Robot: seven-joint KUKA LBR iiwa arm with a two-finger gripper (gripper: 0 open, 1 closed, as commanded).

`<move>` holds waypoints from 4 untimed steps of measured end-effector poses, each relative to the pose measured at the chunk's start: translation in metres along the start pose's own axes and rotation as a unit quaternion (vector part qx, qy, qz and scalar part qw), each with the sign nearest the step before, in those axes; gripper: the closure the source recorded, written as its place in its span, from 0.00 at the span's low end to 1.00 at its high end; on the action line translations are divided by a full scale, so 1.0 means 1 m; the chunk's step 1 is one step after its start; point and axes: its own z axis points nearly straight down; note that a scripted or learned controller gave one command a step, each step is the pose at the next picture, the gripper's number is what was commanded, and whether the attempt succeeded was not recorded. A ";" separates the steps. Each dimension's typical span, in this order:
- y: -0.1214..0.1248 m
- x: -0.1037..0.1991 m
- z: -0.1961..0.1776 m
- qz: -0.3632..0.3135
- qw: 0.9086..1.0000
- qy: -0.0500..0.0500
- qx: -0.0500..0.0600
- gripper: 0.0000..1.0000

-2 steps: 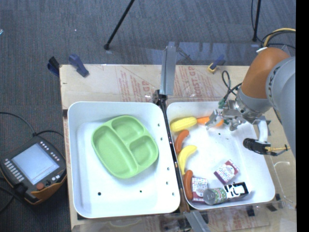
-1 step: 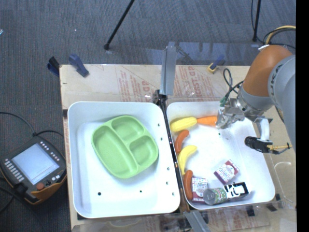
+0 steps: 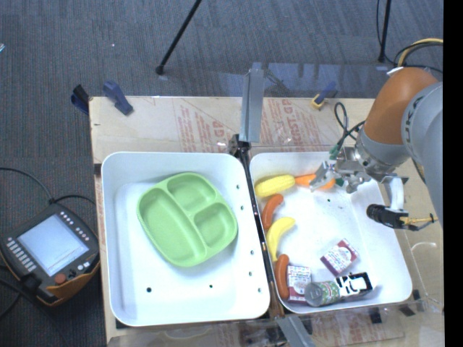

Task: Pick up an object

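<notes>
My gripper (image 3: 330, 178) hangs over the far part of the right bin (image 3: 376, 223), right at the end of an orange carrot (image 3: 308, 179) that lies by the bin's back wall. A bit of orange shows under the gripper. Left of the carrot lies a yellow corn-like piece (image 3: 275, 186). Further objects in this bin are a red sausage (image 3: 271, 210), a yellow banana (image 3: 280, 231), a second red sausage (image 3: 282, 272), a red-and-white carton (image 3: 298, 275), a can (image 3: 322, 293), a maroon box (image 3: 338, 256) and a black-and-white box (image 3: 354, 283).
The left bin (image 3: 123, 194) holds a green divided plate (image 3: 188, 219). A metal post (image 3: 252, 110) stands behind the seam between the bins. A teach pendant (image 3: 51, 255) lies on the floor at the left. The arm's grey and orange wrist (image 3: 398, 121) reaches in from the right.
</notes>
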 end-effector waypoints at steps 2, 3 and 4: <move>-0.024 -0.017 -0.018 0.126 0.992 0.001 0.005 0.00; -0.051 0.001 0.015 0.153 0.988 0.001 0.006 0.00; -0.007 0.044 0.021 0.133 0.991 0.001 0.005 0.00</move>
